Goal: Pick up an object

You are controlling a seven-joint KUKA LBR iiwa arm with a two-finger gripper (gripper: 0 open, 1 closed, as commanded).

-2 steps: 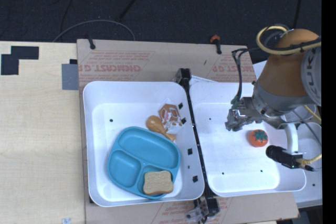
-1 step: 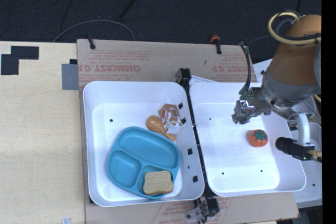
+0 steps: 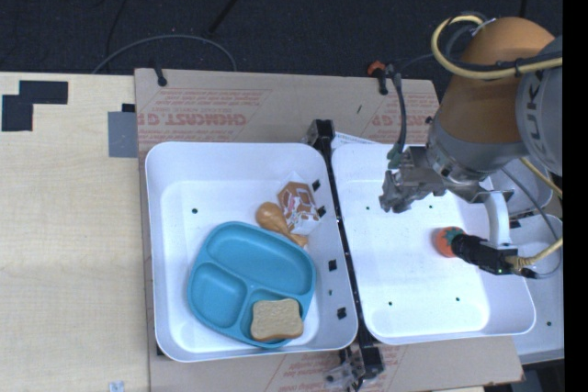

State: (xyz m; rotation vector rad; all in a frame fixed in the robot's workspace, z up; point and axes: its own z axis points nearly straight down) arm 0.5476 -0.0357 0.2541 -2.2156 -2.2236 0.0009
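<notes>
A pale wooden surface carries two white bins. The left bin holds a blue divided plate with a bread slice, plus a drumstick and a wrapper. Over the right bin, the end effector hangs, its spread impossible to judge. An orange object lies nearby.

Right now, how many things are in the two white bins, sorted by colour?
Blue: 1, the plate
Tan: 2, the bread slice on the plate and the chicken leg
Brown and white: 1, the wrapper
Orange: 1, the small ball in the right bin
Total: 5
</notes>
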